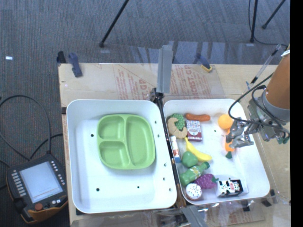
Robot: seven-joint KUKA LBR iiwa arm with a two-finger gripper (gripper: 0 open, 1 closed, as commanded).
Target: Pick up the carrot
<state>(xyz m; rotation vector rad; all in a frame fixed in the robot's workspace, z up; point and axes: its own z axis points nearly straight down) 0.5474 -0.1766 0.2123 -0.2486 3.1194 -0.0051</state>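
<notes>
Gripper (235,140) sits over the carrot (229,149) at the bin's (258,171) right; jaw state unclear, so it may slip.

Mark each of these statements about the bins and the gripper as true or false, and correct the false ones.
1. The green divided plate lies in the left bin. True.
2. The banana lies on the green plate. False: it lies in the right bin among the other toy foods.
3. The gripper is over the right side of the right bin, at the carrot. True.
4. The grapes are at the bin's far edge. False: they lie near its front edge, beside the milk carton.
</notes>
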